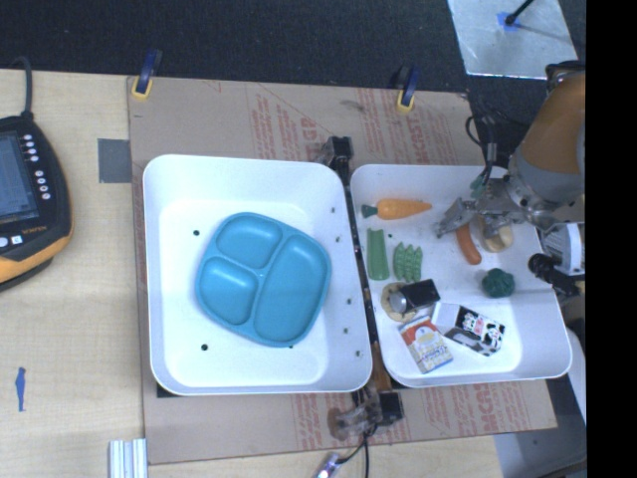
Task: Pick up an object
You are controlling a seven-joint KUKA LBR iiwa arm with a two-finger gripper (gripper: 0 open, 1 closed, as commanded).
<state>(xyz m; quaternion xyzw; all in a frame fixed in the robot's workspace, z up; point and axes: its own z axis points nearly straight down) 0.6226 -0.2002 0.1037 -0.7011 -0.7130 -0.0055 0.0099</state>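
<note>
**Gripper low over the right bin's far corner**

Camera view: your gripper [476, 217] sits down in the right bin [537, 352], fingers spread wide, nothing between them. The red sausage [468, 244] lies just below its tips. The carrot [403, 208] is to its left, the green ball [499, 283] just beyond the sausage.
</note>
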